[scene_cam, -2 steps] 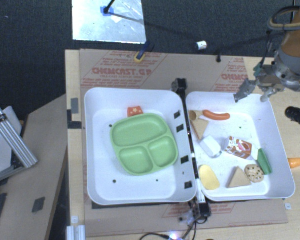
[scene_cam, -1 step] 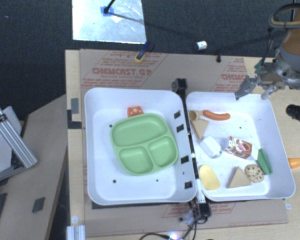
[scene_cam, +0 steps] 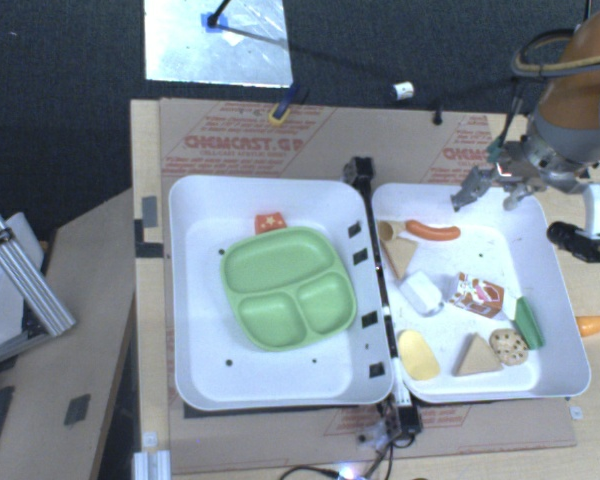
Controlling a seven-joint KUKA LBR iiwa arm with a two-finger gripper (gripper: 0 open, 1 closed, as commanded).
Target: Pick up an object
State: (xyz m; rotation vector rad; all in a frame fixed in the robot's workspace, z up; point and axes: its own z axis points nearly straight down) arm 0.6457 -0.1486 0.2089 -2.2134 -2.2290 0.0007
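On the tabletop [scene_cam: 150, 368], the shallow white right-hand bin [scene_cam: 555, 288] serves as the landmark, and nearly all the small things lie inside it. Along its near edge sit a pale yellow rounded piece [scene_cam: 418, 354], a tan wedge-shaped block [scene_cam: 474, 356] and a round speckled biscuit [scene_cam: 507, 345], the biscuit touching the wedge. Just beyond them, toward the bin's right wall, a green stick-shaped piece [scene_cam: 528, 322] lies at a slant, and near the bin's middle rest a brown-and-white wrapped packet [scene_cam: 479, 295] and a small white block [scene_cam: 420, 292]. Farther back, a beige triangular piece [scene_cam: 398, 253] lies by the bin's left wall, with an orange-red toy sausage [scene_cam: 433, 232] just beyond it. To the left of the bin stands the matching white left-hand bin [scene_cam: 195, 298], bearing a green three-compartment plastic tray [scene_cam: 286, 288] and a small red block [scene_cam: 270, 223] at the tray's far edge. Over the landmark bin's far right corner hangs the hand [scene_cam: 490, 194], its two fingers spread apart with nothing between them.
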